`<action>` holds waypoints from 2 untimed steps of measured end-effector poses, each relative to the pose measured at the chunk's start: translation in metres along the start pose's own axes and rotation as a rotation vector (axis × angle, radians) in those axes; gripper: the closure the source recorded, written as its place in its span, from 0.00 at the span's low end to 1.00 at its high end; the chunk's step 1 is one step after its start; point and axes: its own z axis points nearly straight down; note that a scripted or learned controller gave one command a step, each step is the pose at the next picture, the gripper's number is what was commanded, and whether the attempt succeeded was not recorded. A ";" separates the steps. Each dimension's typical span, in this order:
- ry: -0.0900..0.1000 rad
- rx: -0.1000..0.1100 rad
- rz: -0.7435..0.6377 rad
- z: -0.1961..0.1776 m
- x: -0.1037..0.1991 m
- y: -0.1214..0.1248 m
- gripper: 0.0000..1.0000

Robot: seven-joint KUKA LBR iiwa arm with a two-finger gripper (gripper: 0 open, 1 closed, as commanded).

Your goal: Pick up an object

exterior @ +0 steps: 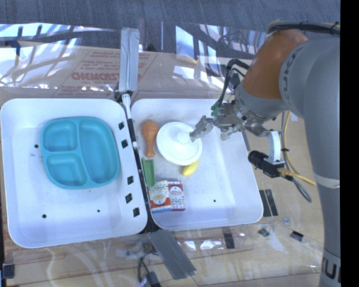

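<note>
1. Grey metal with an orange band is seen at the right, where the arm [299, 82] reaches in over the right bin.
2. 2 shallow white bins are set side by side: the left bin [18, 208] and the right bin [239, 190], touching along their inner walls.
3. A blue divided tray [81, 151] with 3 compartments is laid in the middle of the left bin.
4. A round white plate-like object [178, 143] is placed in the upper left part of the right bin.
5. A small printed carton [166, 197], red and white, is found near the front left corner of the right bin.
6. The gripper [198, 131] is held low over the right rim of the white plate-like object; how far its claw is parted cannot be told, and nothing can be made out in its hold.
7. An orange-brown drumstick-shaped toy [149, 135] is laid just left of the white object.
8. A green stick-like piece [148, 171] is seen below the drumstick toy, along the left wall of the right bin.
9. A small yellow object [190, 169] is tucked at the lower edge of the white object.
</note>
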 end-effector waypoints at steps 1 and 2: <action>-0.002 -0.002 0.224 -0.019 -0.040 -0.006 0.00; -0.003 -0.024 0.135 0.077 -0.020 -0.012 0.00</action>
